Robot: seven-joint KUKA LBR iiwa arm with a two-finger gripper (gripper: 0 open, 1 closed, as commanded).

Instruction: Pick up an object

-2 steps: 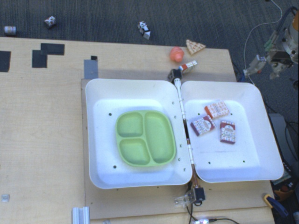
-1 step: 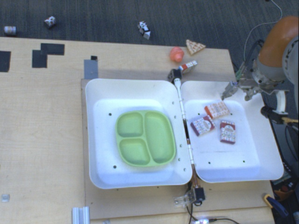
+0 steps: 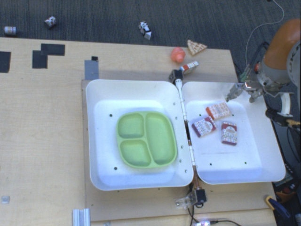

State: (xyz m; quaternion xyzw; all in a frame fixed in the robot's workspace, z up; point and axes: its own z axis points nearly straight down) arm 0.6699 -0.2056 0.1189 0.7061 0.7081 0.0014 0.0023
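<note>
While the tool [image 3: 243, 91] hovers, three flat packets [image 3: 218, 110] lie scattered.

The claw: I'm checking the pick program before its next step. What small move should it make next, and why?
Probably shift left and down toward the orange-topped packet. The claw hangs over the right bin near its upper right corner, holding nothing, and that packet is the nearest of the three lying there.

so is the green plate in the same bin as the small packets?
No. The green divided plate sits in the left bin, while the three small packets lie in the right bin.
</note>
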